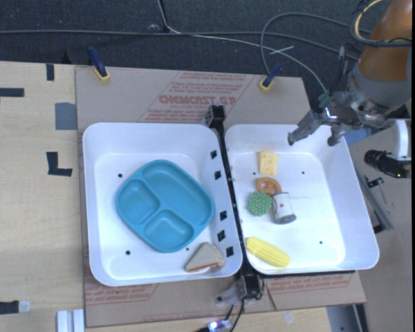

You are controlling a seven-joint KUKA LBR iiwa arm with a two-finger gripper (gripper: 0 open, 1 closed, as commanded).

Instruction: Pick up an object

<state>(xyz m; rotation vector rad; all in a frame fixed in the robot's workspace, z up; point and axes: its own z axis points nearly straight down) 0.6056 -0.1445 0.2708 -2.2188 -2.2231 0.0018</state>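
Corn: a yellow cob (268,252) lies in the right bin's near-left corner, nearest the camera of that bin's things.
Sandwich: a triangular piece (205,257) rests in the left bin's near-right corner, just beside the tray's near edge.
Tray: a blue tray (164,204) with three compartments sits in the middle of the left bin, turned at a slant.
Can: a small grey can (283,208) with a red mark lies on its side in the right bin, just beside the green ball.
Green ball: a round, bumpy green ball (259,203) sits left of the can, touching the ring.
Ring: a brown pretzel-like ring (268,185) lies just behind the ball and the can.
Cheese: a yellow block (268,163) lies beyond the ring, apart from it, well left of the pincer.
Left bin: white and shallow (100,185), side by side with the right one.
Right bin: white and shallow (346,206), its right half bare.
Pincer: the pincer (317,131) hangs over the right bin's far rim, fingers spread wide with nothing between them.
Arm: grey with an orange band (391,30), it reaches in from the right.
Bench: a cardboard sheet (194,95) under both bins, held by two blue-and-yellow clamps (97,63) at its far edge.
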